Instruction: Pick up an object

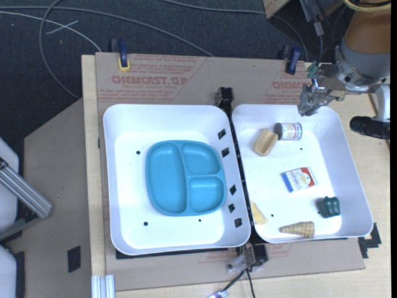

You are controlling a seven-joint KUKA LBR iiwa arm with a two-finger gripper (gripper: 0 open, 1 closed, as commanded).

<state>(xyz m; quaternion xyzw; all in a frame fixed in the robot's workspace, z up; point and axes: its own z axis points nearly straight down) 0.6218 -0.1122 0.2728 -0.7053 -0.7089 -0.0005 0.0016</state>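
From the overhead camera, the gripper (308, 107) hangs at the far edge of the right bin (347, 166), and its fingers are too small and dark against the rim to say whether they are spread or closed; nothing shows between them, so I judge it carries nothing. The nearest candidate is a small jar (289, 131) lying on its side just below and a little left of the gripper, and touching or almost touching the jar's left end is a tan block (265, 141). Farther below the gripper lie a blue-and-red card (299, 179), a dark green piece (329, 207), a cone (298, 230) and a yellow wedge (258, 213), all well apart from it. Far to its left, the other bin holds a blue plate (185, 177). The main risk, as I read it, is the jar: being round and on its side, it could roll away if the fingers come down off-centre or along its length. Its closeness to the tan block could also let one finger land on the block, pushing both aside or pinching the two together. The gripper sits so near the bin's far wall that a straight descent might strike the rim. The flat card would likely slip under closing fingers.
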